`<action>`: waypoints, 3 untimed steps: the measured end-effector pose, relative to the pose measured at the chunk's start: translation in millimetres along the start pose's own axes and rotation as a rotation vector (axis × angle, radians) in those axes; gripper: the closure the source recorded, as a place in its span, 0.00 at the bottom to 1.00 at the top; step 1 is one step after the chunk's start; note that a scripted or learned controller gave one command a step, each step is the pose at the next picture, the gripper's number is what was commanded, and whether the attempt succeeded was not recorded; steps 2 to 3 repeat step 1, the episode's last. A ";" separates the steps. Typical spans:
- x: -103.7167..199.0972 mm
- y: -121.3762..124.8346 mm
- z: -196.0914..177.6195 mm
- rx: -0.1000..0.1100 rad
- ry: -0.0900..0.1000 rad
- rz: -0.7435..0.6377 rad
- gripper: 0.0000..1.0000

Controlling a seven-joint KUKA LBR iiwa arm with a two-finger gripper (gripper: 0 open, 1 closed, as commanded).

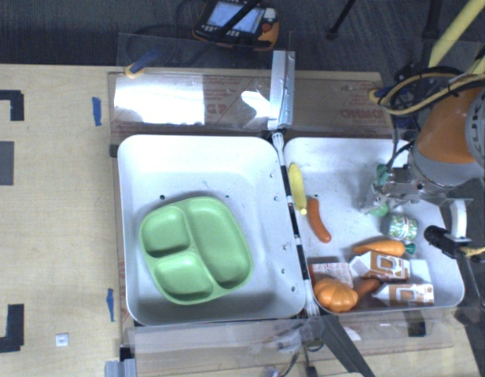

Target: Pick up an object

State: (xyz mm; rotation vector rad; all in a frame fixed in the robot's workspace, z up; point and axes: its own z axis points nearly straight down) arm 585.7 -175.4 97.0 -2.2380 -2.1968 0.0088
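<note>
Orange fruit in right bin's near corner, well below-left of claw.

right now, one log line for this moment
arm over right bin | tool low by can | plate in left bin

A green three-compartment plastic tray lies in the left white bin, while the end effector hangs over the right white bin near a yellow banana.

Likely a robotics lab, white bins on bench, teach pendant, tripod legs
</note>
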 end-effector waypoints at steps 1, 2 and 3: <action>69.3 -37.4 -98.6 -0.001 0.000 0.060 1.00; 69.3 -37.4 -98.6 -0.001 0.000 0.060 1.00; 69.3 -37.4 -98.6 -0.001 0.000 0.060 1.00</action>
